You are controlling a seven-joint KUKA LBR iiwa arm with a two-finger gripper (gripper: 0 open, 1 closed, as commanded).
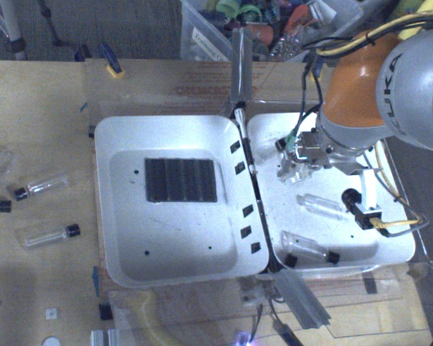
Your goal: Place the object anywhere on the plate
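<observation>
arm (390, 78) enters from 3 o'clock, its hand (292, 166) low over the right bin (397, 254) near that bin's 10 o'clock corner; whether the hand is apart or together cannot be told. two clear vials lie in the right bin: one (320, 205) near its centre, one with a black cap (309, 249) toward 6 o'clock. the dark ridged plate (180, 179) rests in the left bin (115, 258). more vials (49, 233) lie on the counter (36, 99) at 9 o'clock.

You see three clear vials (42, 209) lying on the wooden bench (36, 121), and a toy-filled tote (267, 9) behind.
</observation>
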